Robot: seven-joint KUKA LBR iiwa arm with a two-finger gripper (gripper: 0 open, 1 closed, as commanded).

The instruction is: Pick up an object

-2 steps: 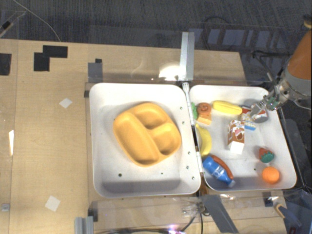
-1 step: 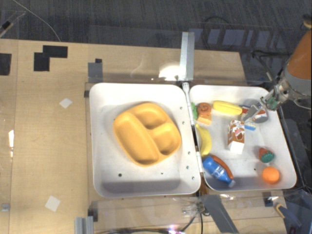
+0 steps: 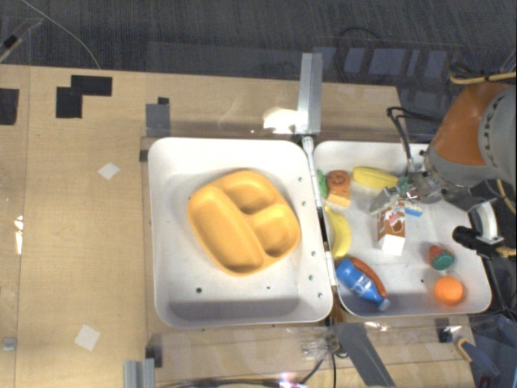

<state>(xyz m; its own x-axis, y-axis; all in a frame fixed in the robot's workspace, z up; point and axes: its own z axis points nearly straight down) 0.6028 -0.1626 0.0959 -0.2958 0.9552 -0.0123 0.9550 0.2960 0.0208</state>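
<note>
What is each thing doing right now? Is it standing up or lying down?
Yellow tray: right way up in the left bin.
Carton: lying in the right bin, below the end effector.
Blue bottle: lying on its side.
Banana: lying along the bin's left wall.
Corn: lying flat.
Orange: resting near the bin's corner.

We count two shallow white bins (image 3: 234, 314) side by side. In the left one we see one yellow plastic divided tray (image 3: 242, 221). In the right one we count two yellow bananas (image 3: 341, 233), one small white and red carton (image 3: 392, 229), one blue bottle with a red label (image 3: 361, 283), one orange ball (image 3: 449, 290), one brown pastry-like piece (image 3: 339, 186), and one small red and green piece (image 3: 441, 258).
</note>
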